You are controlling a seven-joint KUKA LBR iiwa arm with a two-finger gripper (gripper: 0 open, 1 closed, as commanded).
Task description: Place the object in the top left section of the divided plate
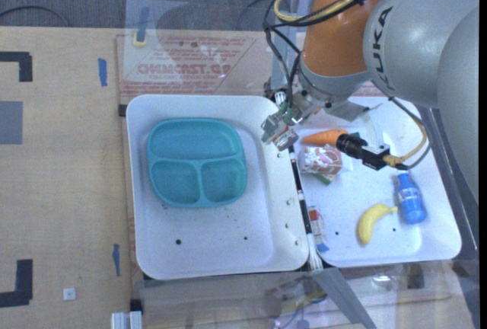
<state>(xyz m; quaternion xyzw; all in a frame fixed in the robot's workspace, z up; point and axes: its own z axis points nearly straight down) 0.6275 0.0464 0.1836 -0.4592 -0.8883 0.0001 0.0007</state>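
1. A teal divided plate [197, 162] lies in the left white bin [209, 247], left of centre in the frame.
2. The right white bin [434, 240] holds a carrot [323, 137], a crumpled packet [319, 161], a banana [372, 221] and a blue bottle [409, 199].
3. The grey arm [415, 23] enters from the upper right; its claw [279, 128] hovers at the divide between the bins, just left of the carrot.
4. Whether the claw is wide, narrow or holding anything cannot be told.

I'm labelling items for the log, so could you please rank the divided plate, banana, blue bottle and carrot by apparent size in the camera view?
1. Divided plate, clearly largest.
2. Banana and blue bottle, alike; not ranked.
3. Carrot, partly hidden by the arm, so uncertain.
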